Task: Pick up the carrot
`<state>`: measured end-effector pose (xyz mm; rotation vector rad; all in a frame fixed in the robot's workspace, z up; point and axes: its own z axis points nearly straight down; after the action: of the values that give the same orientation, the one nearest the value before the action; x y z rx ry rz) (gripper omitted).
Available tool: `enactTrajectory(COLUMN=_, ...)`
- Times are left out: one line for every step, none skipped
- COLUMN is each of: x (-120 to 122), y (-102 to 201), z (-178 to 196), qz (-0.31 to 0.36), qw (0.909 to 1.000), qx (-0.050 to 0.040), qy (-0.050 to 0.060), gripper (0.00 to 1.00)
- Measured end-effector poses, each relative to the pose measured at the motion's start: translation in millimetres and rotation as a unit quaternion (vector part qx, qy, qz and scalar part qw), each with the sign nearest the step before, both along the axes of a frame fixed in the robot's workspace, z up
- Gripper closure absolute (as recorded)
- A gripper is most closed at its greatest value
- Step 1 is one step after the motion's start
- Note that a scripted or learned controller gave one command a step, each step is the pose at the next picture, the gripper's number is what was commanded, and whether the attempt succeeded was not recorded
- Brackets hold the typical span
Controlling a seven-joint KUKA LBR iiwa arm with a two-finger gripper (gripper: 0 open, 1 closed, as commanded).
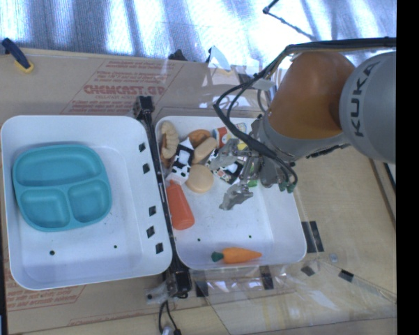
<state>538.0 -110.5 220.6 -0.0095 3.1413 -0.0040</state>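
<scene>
Two shallow white bins sit side by side on the bench; the carrot [240,255] lies alone by the right bin's [282,218] near wall, long axis across the view, green top pointing left; the gripper [235,195] hangs over the bin's middle, well apart from it, fingers apparently together, holding nothing.
</scene>
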Motion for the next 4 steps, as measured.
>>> enactTrajectory(x=-3, y=-47, z=-61, qz=0.109, qw=0.9941, qx=0.0016, qy=0.001, gripper=0.00)
enactTrajectory(x=71, y=-60, z=-53, qz=0.041, qw=0.9991, qx=0.0006, qy=-0.003, gripper=0.00)
enactTrajectory(x=-24, y=-104, z=-19, qz=0.050, qw=0.9988, qx=-0.0010, qy=-0.001, gripper=0.00)
enactTrajectory(x=-33, y=-95, z=-106, qz=0.082, qw=0.9966, qx=0.0034, qy=0.004, gripper=0.00)
